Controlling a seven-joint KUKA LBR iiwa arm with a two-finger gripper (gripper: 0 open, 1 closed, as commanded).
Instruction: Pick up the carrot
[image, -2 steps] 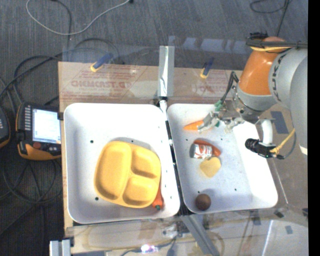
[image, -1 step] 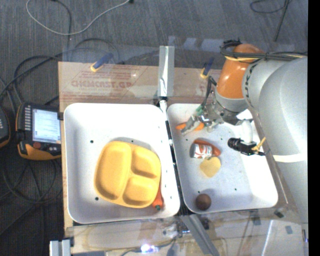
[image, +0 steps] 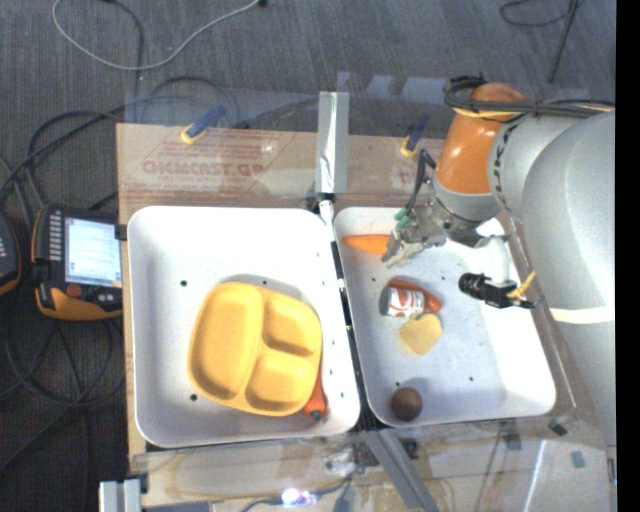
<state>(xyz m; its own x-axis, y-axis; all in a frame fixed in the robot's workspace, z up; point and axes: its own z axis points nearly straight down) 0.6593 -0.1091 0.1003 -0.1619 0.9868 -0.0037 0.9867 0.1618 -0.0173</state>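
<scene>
At the far left corner of the right bin (image: 530, 395), against the back wall, lies the carrot (image: 364, 242). Its long axis runs left-right along that wall, thick end toward the gripper (image: 400, 246). You have the gripper just beside that right end, possibly touching it; the blur hides the contact. Whether the jaws are spread or closed, you cannot tell. Can (image: 408, 299) sits nearer the front, apart.

On the brown cardboard sheet (image: 215, 170) lying behind my two bins I see faded red block lettering, too washed out for me to read with certainty. The small red-and-white can (image: 405, 299) carries print I cannot make out. The handheld pendant's lit screen (image: 92, 250) is illegible.
</scene>
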